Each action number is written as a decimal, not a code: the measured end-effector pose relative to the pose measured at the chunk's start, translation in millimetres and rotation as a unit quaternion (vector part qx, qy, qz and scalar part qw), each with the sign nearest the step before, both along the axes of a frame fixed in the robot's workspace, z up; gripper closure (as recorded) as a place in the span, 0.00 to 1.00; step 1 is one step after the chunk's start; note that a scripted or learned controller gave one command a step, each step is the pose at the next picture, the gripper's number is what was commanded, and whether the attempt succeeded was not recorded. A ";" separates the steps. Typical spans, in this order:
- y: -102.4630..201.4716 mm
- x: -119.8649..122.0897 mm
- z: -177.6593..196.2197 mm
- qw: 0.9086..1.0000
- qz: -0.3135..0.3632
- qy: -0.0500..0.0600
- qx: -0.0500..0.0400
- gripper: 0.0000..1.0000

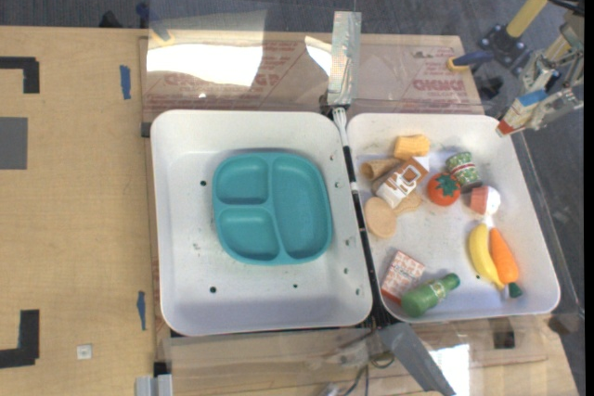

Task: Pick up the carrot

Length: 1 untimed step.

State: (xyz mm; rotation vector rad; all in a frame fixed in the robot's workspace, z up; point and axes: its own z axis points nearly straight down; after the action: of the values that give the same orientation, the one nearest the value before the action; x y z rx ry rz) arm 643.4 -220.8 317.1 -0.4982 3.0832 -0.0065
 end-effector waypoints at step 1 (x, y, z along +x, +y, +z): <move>112.1 17.3 -8.8 0.999 0.039 0.006 0.002 1.00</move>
State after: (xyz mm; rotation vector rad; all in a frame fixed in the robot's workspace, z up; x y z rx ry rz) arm 660.7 -108.7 308.3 -0.6206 3.0727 0.0053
